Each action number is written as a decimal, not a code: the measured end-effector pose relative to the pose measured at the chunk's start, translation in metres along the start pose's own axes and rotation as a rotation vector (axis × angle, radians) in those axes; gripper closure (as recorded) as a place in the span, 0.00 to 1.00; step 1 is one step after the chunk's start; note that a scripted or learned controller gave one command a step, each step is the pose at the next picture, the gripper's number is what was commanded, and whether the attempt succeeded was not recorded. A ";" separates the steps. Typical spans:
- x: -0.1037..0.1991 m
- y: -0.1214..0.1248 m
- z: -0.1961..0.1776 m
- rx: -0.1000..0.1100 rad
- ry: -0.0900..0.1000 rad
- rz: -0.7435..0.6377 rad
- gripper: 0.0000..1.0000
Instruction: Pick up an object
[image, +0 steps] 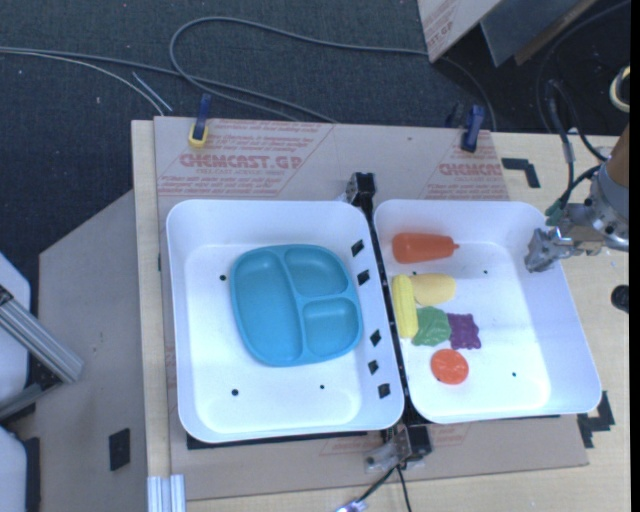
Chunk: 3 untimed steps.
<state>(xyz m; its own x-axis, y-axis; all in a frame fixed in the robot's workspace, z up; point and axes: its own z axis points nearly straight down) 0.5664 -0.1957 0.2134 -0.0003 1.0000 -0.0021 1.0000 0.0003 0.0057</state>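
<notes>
The metal two-finger hand (541, 250) is seen at the right-hand rim of the shallow white right bin (575, 340), about level with the upper part of that bin; whether its fingers are apart or together cannot be told from this view, and nothing is seen between them. From the hand, the toys lie to the view's left, grouped along the bin's left side and well apart from it. Nearest in height is the orange carrot-shaped plastic toy (424, 247), whose long axis runs across the view, pointing roughly toward the hand. Below it are laid a pale yellow rounded piece (434, 290), a yellow corn-like piece (403, 306) lying lengthwise down the view, a green leafy piece (432, 326), a purple piece (463, 329) and an orange-red round piece (449, 367). A leftward reach is judged to be required.
</notes>
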 end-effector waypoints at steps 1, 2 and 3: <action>0.005 0.002 -0.064 -0.003 0.000 -0.002 1.00; 0.049 0.009 -0.056 0.006 0.004 -0.004 1.00; 0.105 0.004 -0.057 0.008 0.005 -0.006 1.00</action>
<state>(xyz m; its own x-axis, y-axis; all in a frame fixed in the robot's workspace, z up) 0.5703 -0.0908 0.2705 -0.0059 1.0000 0.0028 1.0000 0.0059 -0.0021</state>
